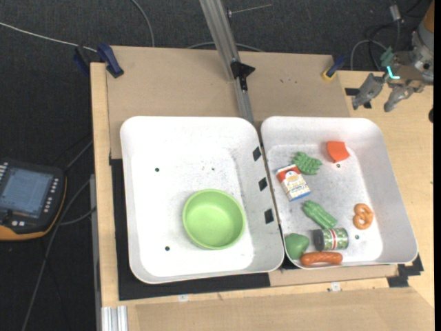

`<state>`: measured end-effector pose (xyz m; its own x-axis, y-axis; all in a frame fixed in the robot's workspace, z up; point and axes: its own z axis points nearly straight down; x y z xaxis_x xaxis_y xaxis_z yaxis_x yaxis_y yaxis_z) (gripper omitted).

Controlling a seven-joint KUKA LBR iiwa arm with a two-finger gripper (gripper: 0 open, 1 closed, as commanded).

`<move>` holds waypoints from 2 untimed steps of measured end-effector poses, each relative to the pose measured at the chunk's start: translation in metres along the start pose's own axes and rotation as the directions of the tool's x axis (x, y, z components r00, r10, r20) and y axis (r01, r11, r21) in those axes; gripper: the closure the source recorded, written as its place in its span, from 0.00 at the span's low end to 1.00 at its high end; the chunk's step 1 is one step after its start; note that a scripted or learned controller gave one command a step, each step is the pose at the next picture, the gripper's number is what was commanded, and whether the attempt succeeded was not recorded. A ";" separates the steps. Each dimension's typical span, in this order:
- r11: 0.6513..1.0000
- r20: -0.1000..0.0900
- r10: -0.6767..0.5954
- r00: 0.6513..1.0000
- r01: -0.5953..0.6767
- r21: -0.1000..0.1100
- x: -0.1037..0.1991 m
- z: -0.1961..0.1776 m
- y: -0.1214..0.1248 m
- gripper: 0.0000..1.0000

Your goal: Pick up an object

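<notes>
**Bench on dark carpet, cables trailing**

A tan wooden bench [172,81] stands on dark speckled carpet [41,102]. A slanted metal rail [219,26] rises from its back edge. 2 blue clamps [110,59] grip the bench's far left corner. Thin cables [138,9] loop across the floor. A handheld control pendant [27,197] with an orange rim lies at left.

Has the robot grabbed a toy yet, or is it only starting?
Only starting. Nothing looks done: the gripper is open above the bench, beyond the right bin's far corner, with nothing between its fingers. The orange block, pretzel, can, sausage and the other toys all lie in that bin. Left: reach in, close on one, lift it.
</notes>
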<state>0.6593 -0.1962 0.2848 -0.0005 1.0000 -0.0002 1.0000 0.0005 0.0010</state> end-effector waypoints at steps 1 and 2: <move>1.000 0.000 0.000 1.000 0.000 0.000 0.000 0.000 0.000 0.00; 1.000 -0.001 0.000 1.000 0.000 0.004 0.003 0.045 0.006 0.00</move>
<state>0.6650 -0.1933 0.2402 -0.0007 1.0000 0.0009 1.0000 0.0007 -0.0032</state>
